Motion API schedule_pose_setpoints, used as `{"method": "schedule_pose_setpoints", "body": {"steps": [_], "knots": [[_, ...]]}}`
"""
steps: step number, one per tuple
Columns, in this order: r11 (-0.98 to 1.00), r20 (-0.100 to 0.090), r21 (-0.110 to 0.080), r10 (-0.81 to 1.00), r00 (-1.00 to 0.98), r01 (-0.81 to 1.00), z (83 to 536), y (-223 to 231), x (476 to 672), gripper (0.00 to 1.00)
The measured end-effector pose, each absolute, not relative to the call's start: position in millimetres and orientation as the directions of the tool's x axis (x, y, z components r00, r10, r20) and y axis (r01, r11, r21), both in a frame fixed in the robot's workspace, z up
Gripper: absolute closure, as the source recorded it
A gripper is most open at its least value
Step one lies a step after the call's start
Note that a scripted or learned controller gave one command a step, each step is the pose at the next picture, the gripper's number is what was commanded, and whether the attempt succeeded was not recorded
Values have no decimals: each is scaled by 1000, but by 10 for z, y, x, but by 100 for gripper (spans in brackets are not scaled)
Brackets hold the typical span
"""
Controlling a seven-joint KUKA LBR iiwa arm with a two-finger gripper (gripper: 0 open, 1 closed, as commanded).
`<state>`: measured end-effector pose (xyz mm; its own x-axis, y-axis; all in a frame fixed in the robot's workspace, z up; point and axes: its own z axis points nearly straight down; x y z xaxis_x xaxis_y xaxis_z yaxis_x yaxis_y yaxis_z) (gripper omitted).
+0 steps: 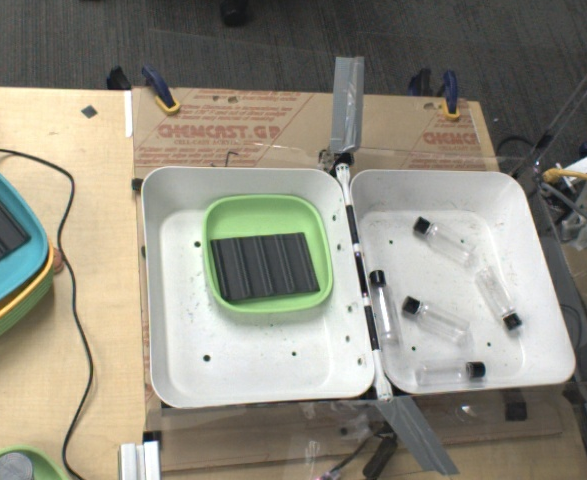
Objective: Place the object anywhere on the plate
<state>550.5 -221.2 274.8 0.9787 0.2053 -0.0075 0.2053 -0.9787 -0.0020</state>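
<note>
Gripper state first: I cannot tell whether mine is released or clenched, and I cannot tell how my arm is posed; per the setup it would come in from 3 o'clock. Nothing lies on the green plate (268,209) yet except its own dark ribbed insert (263,266), so I judge the step in hand to be the pick. The plate sits in the left bin (263,358), toward its 12 o'clock side. The objects I could take are small clear vials with black caps in the right bin (518,218): one vial at 11 o'clock (441,239), one near the centre (435,318), one at 3 o'clock (497,298), one at 6 o'clock (451,372) against the near wall, and one at 9 o'clock (378,303) lying along the wall beside the divider. To do this well, I would choose the centre vial, since it lies apart from the walls and from the others, and close across its narrow body, not along its length. Clear round tubes may roll or slip, so I would come straight down. The carry then goes toward 9 o'clock, over the divider, and the release should be low over the insert.
</note>
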Motion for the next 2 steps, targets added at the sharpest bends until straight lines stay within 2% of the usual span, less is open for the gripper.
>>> {"method": "schedule_pose_setpoints", "body": {"steps": [1,2], "knots": [[-980,-6,-2,200,980,200,2851,-2211,5332,0],[-979,-6,-1,203,979,203,2918,-2215,5360,0]]}}
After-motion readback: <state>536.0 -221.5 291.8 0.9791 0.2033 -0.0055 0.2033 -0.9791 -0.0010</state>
